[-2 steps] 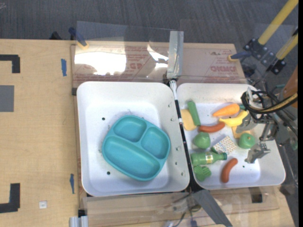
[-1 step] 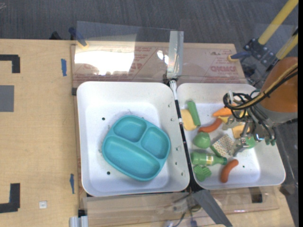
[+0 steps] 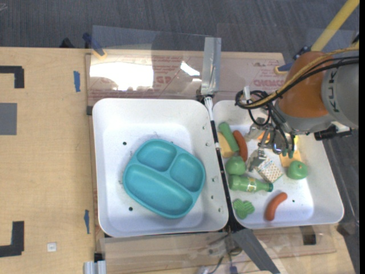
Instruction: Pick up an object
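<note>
Over right bin [image 3: 325,204], fingers [image 3: 258,163] grip unclear, waffle piece [image 3: 270,169] just beside.

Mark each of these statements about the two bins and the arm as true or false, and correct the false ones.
1. A teal divided plate lies in the left bin. True.
2. The toy foods are piled on the plate. False: they lie in the right bin, the plate's compartments bare.
3. The gripper hangs over the right bin among the toys. True.
4. An orange-red sausage lies near the right bin's front edge. True.
5. The green bottle stands upright. False: it lies on its side.
6. The green apple sits in the left bin. False: it is in the right bin, beside the gripper.
</note>
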`<state>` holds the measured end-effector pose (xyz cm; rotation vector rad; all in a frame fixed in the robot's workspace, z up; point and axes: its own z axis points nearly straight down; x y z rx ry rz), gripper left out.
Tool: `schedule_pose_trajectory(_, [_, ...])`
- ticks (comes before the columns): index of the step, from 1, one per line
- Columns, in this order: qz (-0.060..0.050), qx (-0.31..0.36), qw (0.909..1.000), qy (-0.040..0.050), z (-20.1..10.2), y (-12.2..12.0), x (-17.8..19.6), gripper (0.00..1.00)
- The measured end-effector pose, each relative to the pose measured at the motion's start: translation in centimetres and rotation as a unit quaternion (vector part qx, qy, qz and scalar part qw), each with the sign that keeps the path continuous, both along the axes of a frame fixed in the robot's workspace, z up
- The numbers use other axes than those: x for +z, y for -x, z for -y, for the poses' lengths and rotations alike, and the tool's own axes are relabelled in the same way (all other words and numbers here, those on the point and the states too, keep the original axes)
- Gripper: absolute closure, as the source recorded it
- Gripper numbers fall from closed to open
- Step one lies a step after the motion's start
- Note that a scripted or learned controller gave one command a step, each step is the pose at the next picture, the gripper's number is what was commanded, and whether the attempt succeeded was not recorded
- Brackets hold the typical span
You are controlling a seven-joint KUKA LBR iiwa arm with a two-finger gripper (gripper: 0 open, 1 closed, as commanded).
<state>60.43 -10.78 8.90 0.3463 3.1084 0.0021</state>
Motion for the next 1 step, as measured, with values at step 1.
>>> schedule_pose_trajectory(1, [-0.001, -0.033, 0.9995, 0.0020, -0.35, -1.98, -0.03, 0.00])
